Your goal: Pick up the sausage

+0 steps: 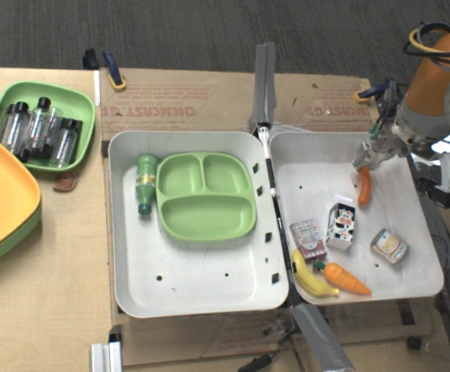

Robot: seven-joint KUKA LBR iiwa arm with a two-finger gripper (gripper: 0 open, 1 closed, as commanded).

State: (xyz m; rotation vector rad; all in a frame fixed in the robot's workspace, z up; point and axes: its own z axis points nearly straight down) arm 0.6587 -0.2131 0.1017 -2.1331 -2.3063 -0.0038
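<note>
Where the arm point(434, 76) enters from the right, the gripper point(370, 158) is positioned over the upper part of the right bin point(418, 208), directly above the upper end of the sausage point(364, 187). The sausage (an orange-red link) is seen lying on the bin floor, roughly upright in the view, with its top end at or under the fingertips; whether contact is made cannot be determined at this resolution, and the state of the jaws cannot be told either. No object is seen lifted between them. Below and to the left of the sausage, a small milk carton point(341, 225) with a cow pattern is located, and just beside it on the left a pink packet point(307, 239) is found. A small can point(389, 246) is placed toward the right wall, well apart from the sausage. Near the front edge, a banana point(311, 277) and a carrot point(347, 279) are laid close together, apparently touching. In the left bin point(186, 285), a green divided plate point(206, 194) is set, with a green bottle point(145, 183) just beside its left edge. On the bench to the left, a green tray point(76, 103) holding dark bottles point(39, 130) and a stack of orange plates point(4, 200) are kept.
</note>
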